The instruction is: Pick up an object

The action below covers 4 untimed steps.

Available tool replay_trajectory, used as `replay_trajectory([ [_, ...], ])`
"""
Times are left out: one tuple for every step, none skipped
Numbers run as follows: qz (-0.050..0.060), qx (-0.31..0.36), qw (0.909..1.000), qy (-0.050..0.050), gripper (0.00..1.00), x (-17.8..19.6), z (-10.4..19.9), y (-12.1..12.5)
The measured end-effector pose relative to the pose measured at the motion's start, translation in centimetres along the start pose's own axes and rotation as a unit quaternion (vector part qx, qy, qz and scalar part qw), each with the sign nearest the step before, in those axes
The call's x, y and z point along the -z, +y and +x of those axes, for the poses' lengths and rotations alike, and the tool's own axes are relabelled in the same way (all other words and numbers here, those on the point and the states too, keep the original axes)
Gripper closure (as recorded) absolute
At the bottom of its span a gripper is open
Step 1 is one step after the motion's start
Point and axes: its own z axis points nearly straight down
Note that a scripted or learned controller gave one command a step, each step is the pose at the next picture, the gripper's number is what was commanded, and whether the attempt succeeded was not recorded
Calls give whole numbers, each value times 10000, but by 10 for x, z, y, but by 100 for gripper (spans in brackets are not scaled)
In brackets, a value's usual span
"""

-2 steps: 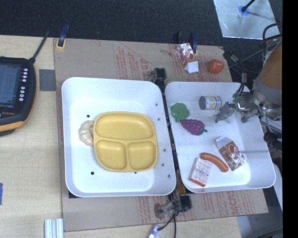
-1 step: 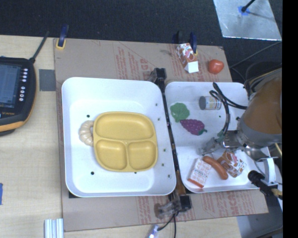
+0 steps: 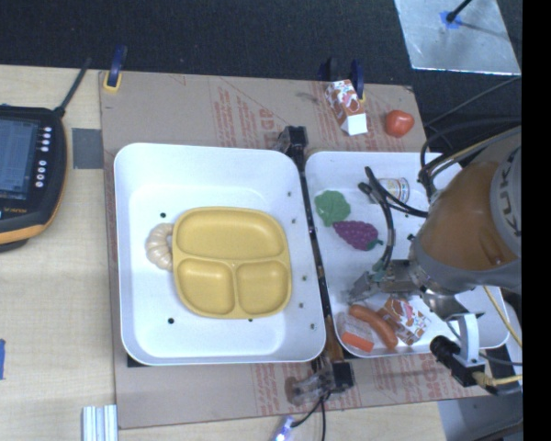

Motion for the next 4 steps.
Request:
replay_trajectory([
  [1,-19,10000,-1,0,0,-30,80],
  [4,-7,10000,1,0,0,-1,113],
  [14,2,10000,1,100,10,-1,113],
  [0,-12,10000,5,100,101,60,113],
])
